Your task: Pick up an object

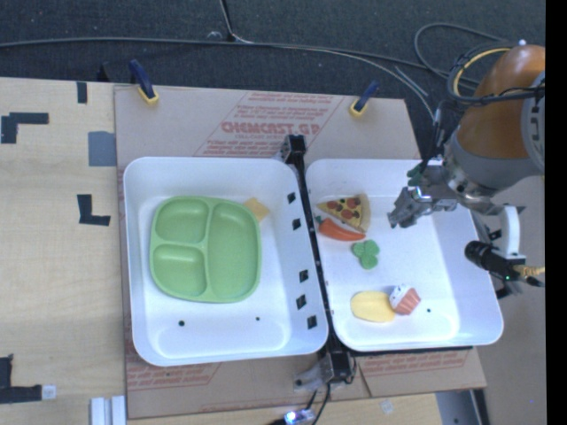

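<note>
We find the gripper poised over the right bin, its dark fingers slightly spread and pinching nothing; we judge this a pre-grasp posture; the nearest candidates lie just to its left, a pizza slice resting against a carrot, with a green broccoli piece below; a yellow piece sits farther off; the left bin holds a green divided plate.

2 white bins, 1 green tray, perhaps 6 toy foods.
</note>
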`<state>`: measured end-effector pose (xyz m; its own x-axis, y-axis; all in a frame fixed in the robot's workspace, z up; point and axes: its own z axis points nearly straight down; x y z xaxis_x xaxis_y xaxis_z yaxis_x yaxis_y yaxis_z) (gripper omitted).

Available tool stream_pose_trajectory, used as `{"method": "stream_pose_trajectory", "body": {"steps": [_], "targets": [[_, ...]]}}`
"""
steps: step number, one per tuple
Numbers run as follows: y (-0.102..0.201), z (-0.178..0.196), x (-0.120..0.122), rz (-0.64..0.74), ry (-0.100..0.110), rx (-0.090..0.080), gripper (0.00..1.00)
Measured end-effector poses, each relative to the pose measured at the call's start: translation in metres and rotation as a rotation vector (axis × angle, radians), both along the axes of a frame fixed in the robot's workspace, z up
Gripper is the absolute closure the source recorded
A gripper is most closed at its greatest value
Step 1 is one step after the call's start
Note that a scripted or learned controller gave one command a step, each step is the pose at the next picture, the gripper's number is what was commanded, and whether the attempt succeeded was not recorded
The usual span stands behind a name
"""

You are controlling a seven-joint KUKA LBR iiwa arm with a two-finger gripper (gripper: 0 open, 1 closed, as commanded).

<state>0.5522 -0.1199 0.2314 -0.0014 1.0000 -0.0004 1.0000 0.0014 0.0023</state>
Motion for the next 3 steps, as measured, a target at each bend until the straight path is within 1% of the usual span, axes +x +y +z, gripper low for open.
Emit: {"method": "stream_pose_trajectory", "body": {"steps": [1, 2, 3], "targets": [[0.043, -0.008, 0.012, 0.004, 0.003, 0.001, 1.00], [0.092, 0.001, 0.026, 0.005, 0.002, 0.002, 1.00], [0.150, -0.010, 0.032, 0.005, 0.004, 0.001, 1.00]]}}
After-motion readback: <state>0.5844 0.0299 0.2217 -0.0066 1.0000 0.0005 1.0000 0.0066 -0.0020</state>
